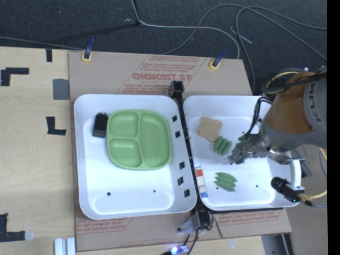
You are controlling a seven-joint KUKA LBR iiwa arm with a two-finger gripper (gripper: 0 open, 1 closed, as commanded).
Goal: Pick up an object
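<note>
— Where were the things it might have picked?

— In the right bin [249, 104]: a tan bread-like piece [209, 128] near the divider, a green ridged piece [222, 145] just beside it, and a green pea pod [226, 181] lower down, apart from both.

— And the hand?

— The hand [240, 153] hung low over the right bin, just right of the ridged piece. I could not tell whether it was released or clenched; nothing showed between its parts.

— The left bin?

— The left bin [85, 158] held a green divided plate [139, 139] with a small black block [100, 125] touching its left edge.

— What lay beneath?

— Both bins sat on a cardboard sheet [154, 73] pinned by yellow clamps [86, 54], on a pale wooden table [32, 158] with black marks. Dark carpet [64, 9] with cables [212, 20] lay behind.

— Any writing?

— Red print on the cardboard, roughly "CHEMCAST GP", partly blurred. A small label [200, 178] by the divider was too small to read.
</note>
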